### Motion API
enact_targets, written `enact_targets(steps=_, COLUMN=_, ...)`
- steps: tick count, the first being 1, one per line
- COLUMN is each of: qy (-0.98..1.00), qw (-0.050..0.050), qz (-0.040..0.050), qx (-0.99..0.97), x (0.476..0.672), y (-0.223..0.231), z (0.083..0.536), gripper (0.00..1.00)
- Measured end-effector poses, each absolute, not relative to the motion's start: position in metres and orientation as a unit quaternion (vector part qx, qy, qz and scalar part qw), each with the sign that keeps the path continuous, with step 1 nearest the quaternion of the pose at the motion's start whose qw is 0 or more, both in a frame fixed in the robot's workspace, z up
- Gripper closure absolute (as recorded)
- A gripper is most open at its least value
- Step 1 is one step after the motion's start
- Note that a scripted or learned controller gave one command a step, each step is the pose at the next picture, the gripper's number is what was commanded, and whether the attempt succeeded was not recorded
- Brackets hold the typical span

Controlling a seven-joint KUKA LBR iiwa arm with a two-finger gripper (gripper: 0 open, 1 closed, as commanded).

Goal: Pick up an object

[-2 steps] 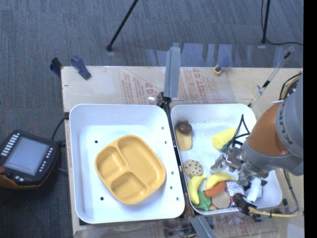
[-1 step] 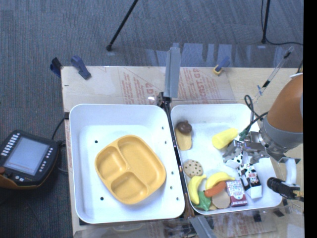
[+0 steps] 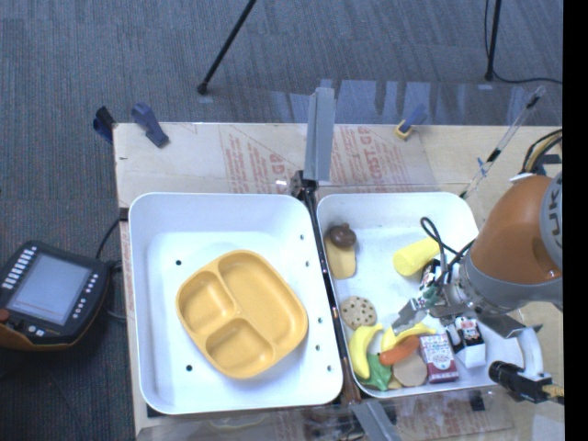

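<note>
The right bin [image 3: 386,211] holds several toy foods. Among them are a yellow block [image 3: 413,258], a chocolate-chip cookie [image 3: 358,312], a banana [image 3: 364,345], a brown-capped mushroom piece [image 3: 341,239], an orange carrot [image 3: 401,355] and a red carton [image 3: 439,357]. My gripper [image 3: 424,318] reaches in from the right and hovers low over the pile at the bin's front right. It sits just above a yellow piece [image 3: 415,333]. The gripper is open, and nothing shows between its fingers [image 3: 406,317]. The wrist hides part of the bin's right side.
The left bin [image 3: 156,246] holds a yellow divided plate [image 3: 241,312]. A grey divider post [image 3: 320,136] stands at the back between the bins. A teach pendant [image 3: 46,292] lies left of the bench. Black cables [image 3: 432,237] loop beside the wrist.
</note>
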State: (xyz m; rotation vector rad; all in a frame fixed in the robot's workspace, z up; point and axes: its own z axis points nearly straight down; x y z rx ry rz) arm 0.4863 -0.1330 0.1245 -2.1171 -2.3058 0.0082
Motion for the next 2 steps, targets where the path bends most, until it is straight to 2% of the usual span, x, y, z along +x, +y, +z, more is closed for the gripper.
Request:
enact_targets(steps=1, qy=-0.738, qw=0.000, qz=-0.0003, qx=-0.675, x=0.4779, y=-0.1349, z=0.0857, gripper=0.00)
enact_targets(steps=2, qy=-0.737, qw=0.007, qz=0.0021, qx=-0.676, x=0.4756, y=-0.1341, z=0.0899, gripper=1.00)
